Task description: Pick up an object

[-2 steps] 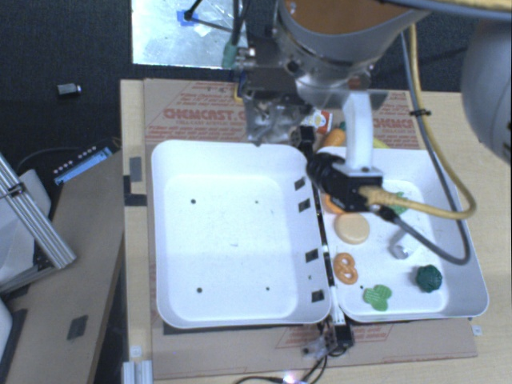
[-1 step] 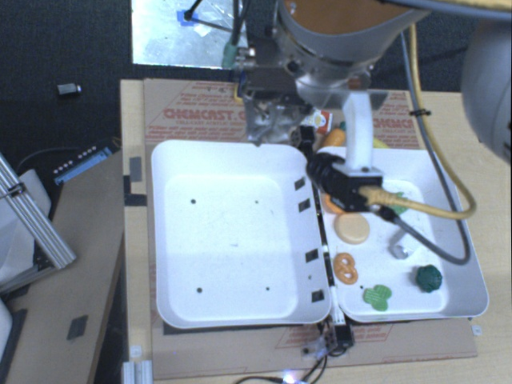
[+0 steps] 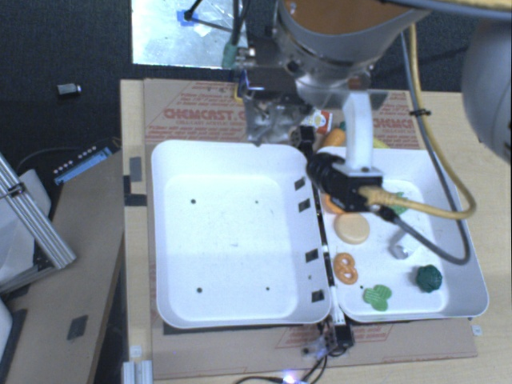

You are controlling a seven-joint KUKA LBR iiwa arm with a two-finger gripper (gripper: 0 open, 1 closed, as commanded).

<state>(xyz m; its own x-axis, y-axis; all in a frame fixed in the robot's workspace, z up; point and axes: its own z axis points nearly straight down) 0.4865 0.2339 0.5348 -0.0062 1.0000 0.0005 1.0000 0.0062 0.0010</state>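
The tool (image 3: pixel 270 128) hangs over the far rim of the left bin (image 3: pixel 172 214), near the seam between the bins. I cannot tell whether it is spread, pressed together or holding anything. A tan disc (image 3: pixel 352 229), an orange pretzel (image 3: pixel 346 267) and a green sprig (image 3: pixel 378 296) lie in the right bin (image 3: pixel 462 293).

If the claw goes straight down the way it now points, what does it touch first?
Most likely the back rim of the left bin, near its right corner, or the cardboard just behind it. The claw hangs over that edge; depth is unclear.
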